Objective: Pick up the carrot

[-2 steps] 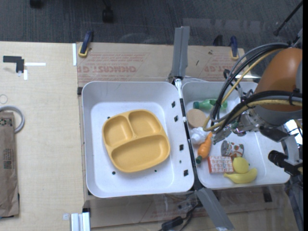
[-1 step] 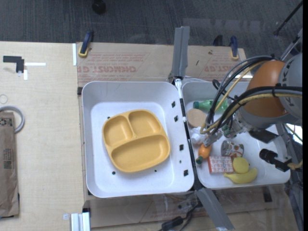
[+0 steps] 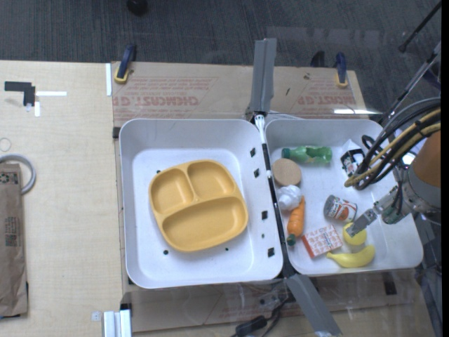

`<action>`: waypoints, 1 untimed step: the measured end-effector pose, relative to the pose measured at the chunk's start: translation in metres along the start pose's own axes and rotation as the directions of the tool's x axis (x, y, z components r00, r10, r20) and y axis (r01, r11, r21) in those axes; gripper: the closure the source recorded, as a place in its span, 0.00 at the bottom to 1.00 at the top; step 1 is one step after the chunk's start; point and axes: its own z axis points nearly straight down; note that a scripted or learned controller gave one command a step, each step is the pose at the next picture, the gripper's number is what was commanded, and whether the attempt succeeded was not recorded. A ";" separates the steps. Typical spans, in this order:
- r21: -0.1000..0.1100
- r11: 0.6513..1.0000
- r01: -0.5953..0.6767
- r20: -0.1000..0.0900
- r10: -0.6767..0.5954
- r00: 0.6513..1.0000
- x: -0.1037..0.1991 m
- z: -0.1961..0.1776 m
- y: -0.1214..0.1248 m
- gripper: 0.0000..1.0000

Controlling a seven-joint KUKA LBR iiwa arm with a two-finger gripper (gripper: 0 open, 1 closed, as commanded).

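The small orange carrot with a dark green stem end is located in the right white bin, along that bin's left wall, lying tilted with its stem end toward the lower edge of the frame. A white garlic-like bulb is seen touching its upper end, and a round tan disc lies just above that. A red-and-white flat packet lies just beside the carrot's lower right.

The gripper is observed at the lower right of the same bin, low over a yellow-green round piece, near a yellow banana and a small tin can. It is well apart from the carrot. Whether it is wide or narrow cannot be told; nothing is seen held.

The left white bin carries a yellow three-compartment plate.

Risks are judged as follows. A grasp made at the present position would be expected to take the wrong item. On approach to the carrot, a finger could be blocked by the bin wall, or the bulb or packet could be caught with it. The carrot's tapered, smooth body could be squeezed out sideways if gripped off-centre.
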 end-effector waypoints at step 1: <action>0.000 0.997 -0.075 0.000 0.076 0.997 -0.009 0.045 0.108 0.00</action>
